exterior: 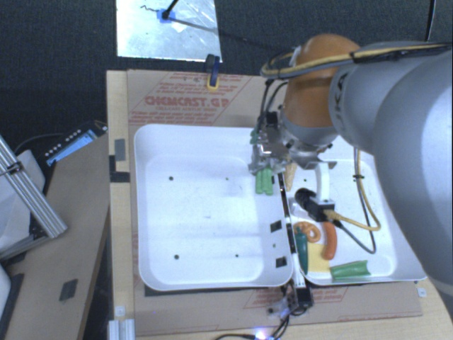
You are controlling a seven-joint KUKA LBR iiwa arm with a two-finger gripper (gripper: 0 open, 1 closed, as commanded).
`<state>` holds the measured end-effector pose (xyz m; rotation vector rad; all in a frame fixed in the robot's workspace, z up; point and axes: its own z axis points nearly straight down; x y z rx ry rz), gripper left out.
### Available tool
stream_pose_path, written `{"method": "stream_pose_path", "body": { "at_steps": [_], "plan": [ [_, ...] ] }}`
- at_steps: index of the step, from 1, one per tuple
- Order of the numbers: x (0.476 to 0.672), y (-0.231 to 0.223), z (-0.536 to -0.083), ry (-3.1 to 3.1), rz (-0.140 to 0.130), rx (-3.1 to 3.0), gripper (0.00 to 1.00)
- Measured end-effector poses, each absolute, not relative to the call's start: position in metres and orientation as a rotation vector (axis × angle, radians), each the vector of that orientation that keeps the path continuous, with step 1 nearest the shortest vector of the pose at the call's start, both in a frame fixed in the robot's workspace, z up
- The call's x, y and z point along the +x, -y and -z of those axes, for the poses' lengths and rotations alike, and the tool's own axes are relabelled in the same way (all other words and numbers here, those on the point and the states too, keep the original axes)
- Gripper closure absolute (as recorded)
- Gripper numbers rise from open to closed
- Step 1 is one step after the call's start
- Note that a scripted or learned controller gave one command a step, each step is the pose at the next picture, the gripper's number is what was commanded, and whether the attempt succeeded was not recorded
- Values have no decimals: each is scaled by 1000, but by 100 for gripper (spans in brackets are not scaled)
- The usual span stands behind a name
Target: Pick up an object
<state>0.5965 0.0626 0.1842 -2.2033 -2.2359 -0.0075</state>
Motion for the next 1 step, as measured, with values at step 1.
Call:
{"method": "stream_pose_path", "body": {
  "at_steps": [1],
  "plan": [
    [572, -110, -286, 2236, 17, -2212, 100]
  ]
}}
